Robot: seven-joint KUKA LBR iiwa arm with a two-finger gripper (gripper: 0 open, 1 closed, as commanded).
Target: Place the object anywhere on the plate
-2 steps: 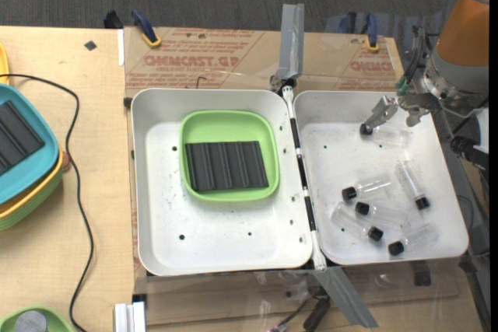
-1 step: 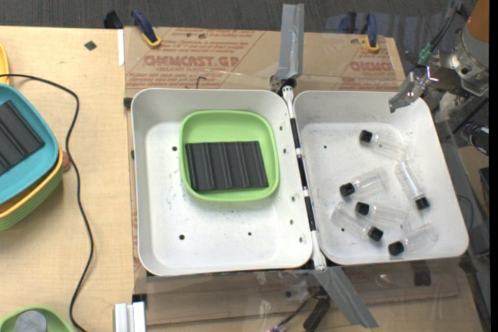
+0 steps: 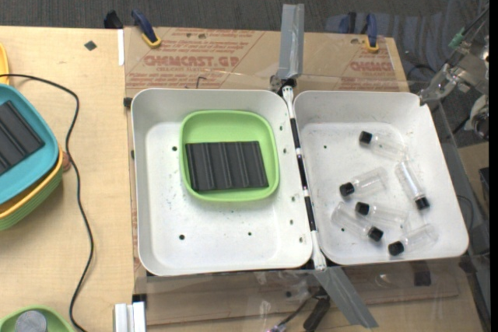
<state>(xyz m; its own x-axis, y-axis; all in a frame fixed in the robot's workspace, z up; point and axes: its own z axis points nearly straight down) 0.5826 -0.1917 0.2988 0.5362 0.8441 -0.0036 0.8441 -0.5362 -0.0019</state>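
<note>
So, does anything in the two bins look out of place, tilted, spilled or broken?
Nothing stands out. The green plate sits flat in the left bin, with a dark ribbed insert lying square on it. Six clear vials with black caps lie loosely scattered on their sides in the right bin, none visibly broken or leaking.

Two white bins sit side by side, the left bin [image 3: 156, 190] and the right bin [image 3: 443, 190]. One green plate [image 3: 228, 126] lies in the left bin, bearing one dark ribbed pad [image 3: 226, 166]. Six clear vials with black caps lie in the right bin: [image 3: 373, 138], [image 3: 359, 184], [image 3: 411, 186], [image 3: 354, 207], [image 3: 372, 232], [image 3: 408, 242].
</note>
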